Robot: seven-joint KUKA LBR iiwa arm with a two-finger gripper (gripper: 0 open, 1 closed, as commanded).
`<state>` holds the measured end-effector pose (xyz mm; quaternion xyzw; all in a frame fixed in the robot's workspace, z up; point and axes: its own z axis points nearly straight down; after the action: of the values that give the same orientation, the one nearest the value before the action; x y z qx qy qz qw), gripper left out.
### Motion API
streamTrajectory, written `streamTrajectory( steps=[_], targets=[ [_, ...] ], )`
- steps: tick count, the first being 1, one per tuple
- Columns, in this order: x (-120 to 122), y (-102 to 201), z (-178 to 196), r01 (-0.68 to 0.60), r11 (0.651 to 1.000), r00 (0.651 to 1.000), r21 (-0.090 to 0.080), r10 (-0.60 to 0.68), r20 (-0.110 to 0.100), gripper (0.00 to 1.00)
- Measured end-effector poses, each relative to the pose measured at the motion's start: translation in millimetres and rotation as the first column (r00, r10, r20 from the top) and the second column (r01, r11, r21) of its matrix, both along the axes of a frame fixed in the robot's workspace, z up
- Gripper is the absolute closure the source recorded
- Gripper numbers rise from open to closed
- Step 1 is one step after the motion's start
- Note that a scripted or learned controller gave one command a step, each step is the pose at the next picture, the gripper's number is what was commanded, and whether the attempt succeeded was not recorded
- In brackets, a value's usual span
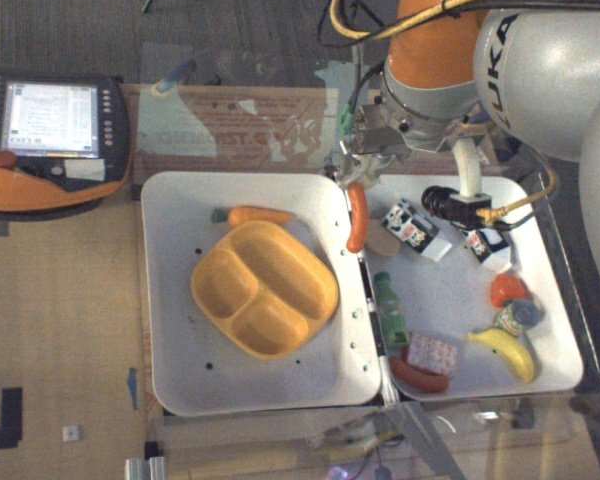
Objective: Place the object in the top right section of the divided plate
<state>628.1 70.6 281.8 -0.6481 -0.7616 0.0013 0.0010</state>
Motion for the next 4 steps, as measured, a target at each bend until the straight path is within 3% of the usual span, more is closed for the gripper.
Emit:
streamTrajectory(
  steps=[1, 2, 3, 4],
  targets=[
    [-53.8, 27.8, -29.2, -0.039, 0.999, 0.999, 0.001, 0.039, 0.0, 1.0],
    [-83.5, 20.5, -91.2, -0.246, 0.969, 0.969, 0.002, 0.246, -0.001, 1.0],
    [-38.6, 57.5, -54.3, -0.16, 0.987, 0.987, 0.001, 0.16, 0.003, 1.0],
    [-46.1, -15.3, 67.9, -0.05, 0.999, 0.999, 0.0, 0.05, 0.002, 1.0]
  ],
)
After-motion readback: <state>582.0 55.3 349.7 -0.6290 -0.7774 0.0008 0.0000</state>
